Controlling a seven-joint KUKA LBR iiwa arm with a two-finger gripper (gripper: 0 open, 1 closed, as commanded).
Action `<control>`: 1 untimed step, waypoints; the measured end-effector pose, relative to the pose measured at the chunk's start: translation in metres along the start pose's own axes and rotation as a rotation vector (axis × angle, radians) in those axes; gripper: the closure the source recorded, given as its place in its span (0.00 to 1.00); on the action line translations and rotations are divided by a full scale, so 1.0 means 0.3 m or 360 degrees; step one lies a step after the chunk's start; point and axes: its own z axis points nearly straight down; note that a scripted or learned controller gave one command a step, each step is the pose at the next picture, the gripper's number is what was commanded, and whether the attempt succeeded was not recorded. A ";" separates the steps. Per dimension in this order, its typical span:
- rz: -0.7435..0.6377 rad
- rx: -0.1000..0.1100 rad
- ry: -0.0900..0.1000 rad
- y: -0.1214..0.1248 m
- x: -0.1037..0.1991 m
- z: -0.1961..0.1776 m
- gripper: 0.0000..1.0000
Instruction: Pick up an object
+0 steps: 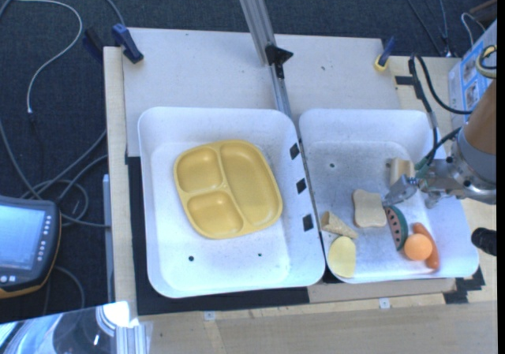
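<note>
The one camera looks down on a pale surface [221,68] carrying two white bins side by side. The left bin [158,203] holds a yellow tray [227,188] with three compartments, lying flat near the bin's middle. It is probably there as a place for picked items, though nothing rests in it now.

The right bin [347,128] holds the toy food, gathered in its lower half, which leaves the arm, reaching in from the right, a short way to any of it. A bread slice [368,208] lies flat near the middle. A watermelon slice [397,222] lies just right of it, and an orange [419,247] rests against a carrot [428,244] near the bin's lower right. A cheese wedge [338,225] and a pale yellow disc [342,256] sit by the lower left wall, and a small tan block [399,169] stands further up.

The gripper [410,187] hangs low over the right bin, with the fingers pointing left. Whether they are spread or closed cannot be told at this angle, and nothing is seen between them. The likeliest target is the watermelon slice, which lies just below the tips. The bread slice is a little to their left and the tan block just above. From this slant it is unclear whether the tips touch any of them, so the pick does not look made yet.
</note>
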 end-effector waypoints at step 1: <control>0.0001 -0.0001 0.0000 0.000 0.000 0.000 0.00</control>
